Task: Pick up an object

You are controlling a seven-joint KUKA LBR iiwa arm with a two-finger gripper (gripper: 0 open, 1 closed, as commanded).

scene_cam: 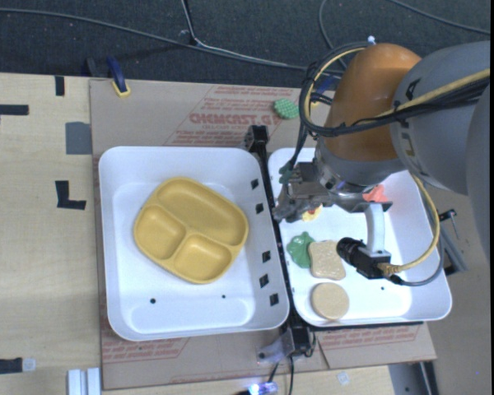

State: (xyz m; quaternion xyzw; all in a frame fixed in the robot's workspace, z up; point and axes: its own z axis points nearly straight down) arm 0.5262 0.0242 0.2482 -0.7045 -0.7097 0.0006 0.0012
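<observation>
My gripper (290, 204) hangs low over the left part of the right bin (424, 303), close to the wall between the two bins. A small yellow piece (310, 214) peeks out just right of it. Below the gripper lie a green leafy item (298, 248), a beige bread-like slice (326, 260) and a round beige disc (330, 300). A small red-orange item (375, 194) shows beside the wrist. The arm hides much of the right bin's far half.
A yellow divided plate (191, 228) lies in the left bin (123, 303). A green dotted item (286, 107) rests on the cardboard behind the bins. Cables run over the dark floor at the top.
</observation>
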